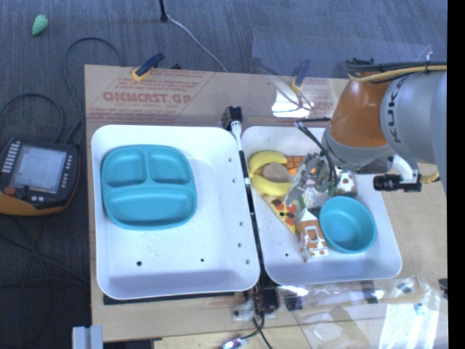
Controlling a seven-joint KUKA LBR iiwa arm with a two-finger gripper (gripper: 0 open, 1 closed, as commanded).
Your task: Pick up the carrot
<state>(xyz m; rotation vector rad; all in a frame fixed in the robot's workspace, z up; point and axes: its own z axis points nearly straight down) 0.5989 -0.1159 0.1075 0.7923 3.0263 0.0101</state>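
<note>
The gripper (311, 174) is seen lowered into the right bin (378, 267), at roughly the bin's centre, with the grey arm (407, 115) and its orange band reaching in from three o'clock; whether anything is grasped cannot be told, as the tips are lost among clutter. The carrot (292, 168) is taken to be the small orange piece just at nine o'clock of the gripper, beside the banana (263, 174), though its identity is not certain. A blue bowl (346, 224) is placed at five o'clock of the gripper, a small carton (312, 240) at six o'clock, and a blue divided tray (149, 186) lies in the left bin (174, 275).
</note>
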